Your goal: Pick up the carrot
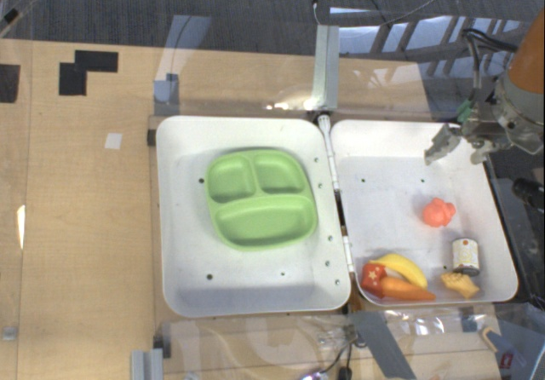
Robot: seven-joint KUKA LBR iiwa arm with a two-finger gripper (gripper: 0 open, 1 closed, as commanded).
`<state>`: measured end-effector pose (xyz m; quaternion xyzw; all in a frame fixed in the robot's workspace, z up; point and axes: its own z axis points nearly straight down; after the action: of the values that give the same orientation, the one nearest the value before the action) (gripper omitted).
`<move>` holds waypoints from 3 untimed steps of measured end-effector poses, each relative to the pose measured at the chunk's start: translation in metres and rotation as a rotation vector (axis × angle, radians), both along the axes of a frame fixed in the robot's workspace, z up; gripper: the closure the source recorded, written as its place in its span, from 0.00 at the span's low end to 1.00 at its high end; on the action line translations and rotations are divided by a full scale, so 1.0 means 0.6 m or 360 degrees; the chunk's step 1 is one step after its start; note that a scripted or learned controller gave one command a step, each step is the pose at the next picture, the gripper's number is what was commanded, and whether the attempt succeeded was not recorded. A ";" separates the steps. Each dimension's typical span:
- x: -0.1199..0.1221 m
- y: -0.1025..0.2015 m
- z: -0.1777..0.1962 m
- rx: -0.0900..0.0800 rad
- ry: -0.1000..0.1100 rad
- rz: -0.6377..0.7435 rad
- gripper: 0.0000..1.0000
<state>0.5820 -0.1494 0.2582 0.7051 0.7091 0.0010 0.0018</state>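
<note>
While my gripper point(460, 141) hangs over the far-right part of the right bin point(383, 199), I see nothing between the fingers; they look spread apart, one pale tip pointing down-left toward the bin floor, the other beside it to the right. Wrist w/ orange band sits at the view's right edge, above the bin's far corner.

Carrot point(407, 289) lies flat along the near wall of the right bin, approx. lengthwise w/ that wall, well apart from my gripper. It touches a yellow banana point(404, 268) just behind it and a red strawberry-like piece point(374, 273) at its left end. Near it, to the right: a yellowish lump point(461, 285), and a small can point(465, 254) w/ dark band just behind that. A pink-orange round item point(438, 213) sits alone mid-bin, between gripper and carrot.

Left bin point(183, 225) holds a green 3-compartment plate point(223, 199), approx. centred.
</note>
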 end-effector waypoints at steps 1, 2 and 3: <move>0.003 0.002 0.019 -0.0001 -0.0008 0.0008 1.00; 0.006 0.004 0.038 -0.0002 -0.0016 0.0016 1.00; -0.061 -0.094 0.241 0.0000 -0.0005 -0.0373 1.00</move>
<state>0.5451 -0.2058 0.4029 0.7831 0.6219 0.0018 0.0030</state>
